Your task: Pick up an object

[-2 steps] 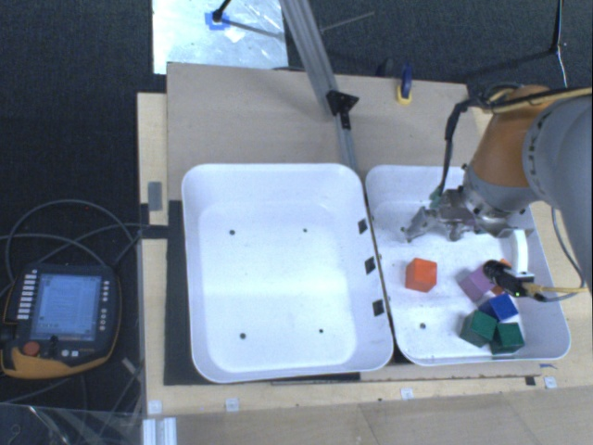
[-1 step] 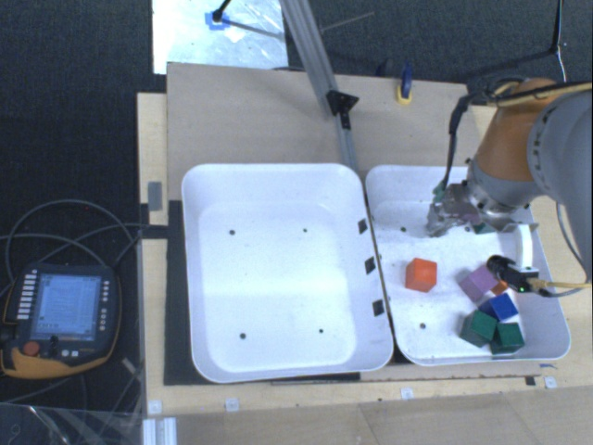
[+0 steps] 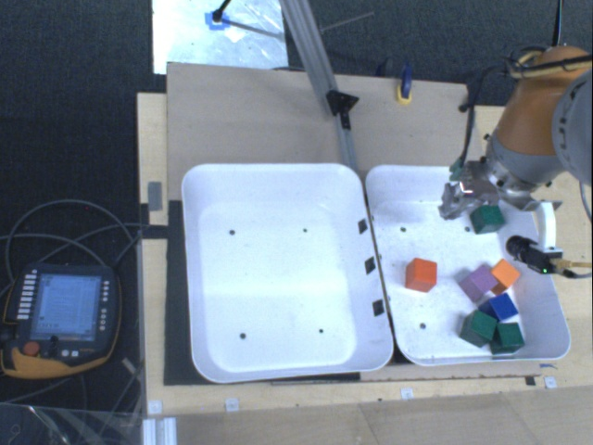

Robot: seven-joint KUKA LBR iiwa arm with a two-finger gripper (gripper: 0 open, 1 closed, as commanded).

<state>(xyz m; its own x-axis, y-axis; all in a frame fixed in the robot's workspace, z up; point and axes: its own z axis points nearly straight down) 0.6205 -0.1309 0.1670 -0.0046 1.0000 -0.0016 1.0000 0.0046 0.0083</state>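
Note:
My gripper point(image 3: 460, 197) hangs over the back right part of the right bin point(image 3: 400, 341), below the arm's orange band. A dark green block point(image 3: 486, 219) lies right against its lower right side; whether it is gripped is unclear. An orange cube point(image 3: 421, 274) sits alone near the bin's middle. Towards the front right corner, a purple block point(image 3: 477, 284), a small orange block point(image 3: 506, 273), a blue block point(image 3: 502, 306) and two green blocks point(image 3: 480, 326) point(image 3: 508, 338) are clustered together.
The left bin point(image 3: 199, 248) stands beside the right one, their walls meeting at mid-bench. A slanted metal pole point(image 3: 310, 40) crosses the back. A teach pendant point(image 3: 60, 318) with cables lies off the bench at left. A black fitting point(image 3: 528, 250) sits by the right bin's right wall.

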